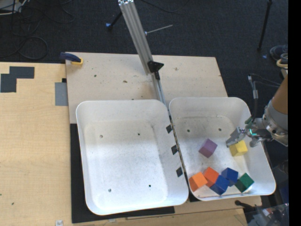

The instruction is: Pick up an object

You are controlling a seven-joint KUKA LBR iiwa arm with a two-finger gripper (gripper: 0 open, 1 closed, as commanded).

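Dark carpeted floor [211,22] across the top and right, strewn with loose cables and the feet of stands. Pale wooden bench [33,140] on the left, carrying black and grey rectangular patches near its upper edge. Lighter, speckled board [117,76] behind the bins, dotted with small dark marks. Black mat [75,182] showing along the left and front of the left bin.

Left white bin [122,154] broad and shallow, its floor dusted with grey scuffs and a few dark specks. Right white bin [207,112] touching it along a shared edge marked by small black clips. Slanted aluminium rail [138,32] rising from between the bins toward the top, checkered tag at its tip.

Grey arm [282,112] entering at the right edge, over the right bin's right wall. Gripper [240,138] low over that bin, fingers [233,139] parted a little, directly above and seemingly touching the yellow cube [239,149]; not clear whether the cube sits between them, so no hold claimed.

Purple cube [207,148] tilted near the bin's middle, well left of the yellow one. Cluster along the front wall: orange cube [198,180], red-orange cube [211,175] just beside it, two blue cubes [225,180] touching, green cube [244,181] at the right end.

Small blue-and-yellow clamp [71,58] at the board's far left corner.
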